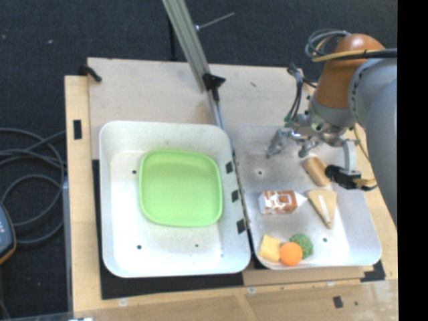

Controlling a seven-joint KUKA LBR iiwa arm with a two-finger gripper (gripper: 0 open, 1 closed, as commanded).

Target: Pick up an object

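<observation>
From above, the grey arm's two-finger gripper hung over the far part of the right white bin, its fingers spread wide and holding nothing. Just to its right lay a tan bread roll. Nearer sat a pale wedge of cheese, a brown and white packet and a small orange ball. The left white bin held a square green plate.

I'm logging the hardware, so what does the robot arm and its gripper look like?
The arm is a thick grey tube with a rounded orange band above the wrist. Thin grey cables loop over the band. The gripper is small, metallic grey, with two slim fingers.
</observation>
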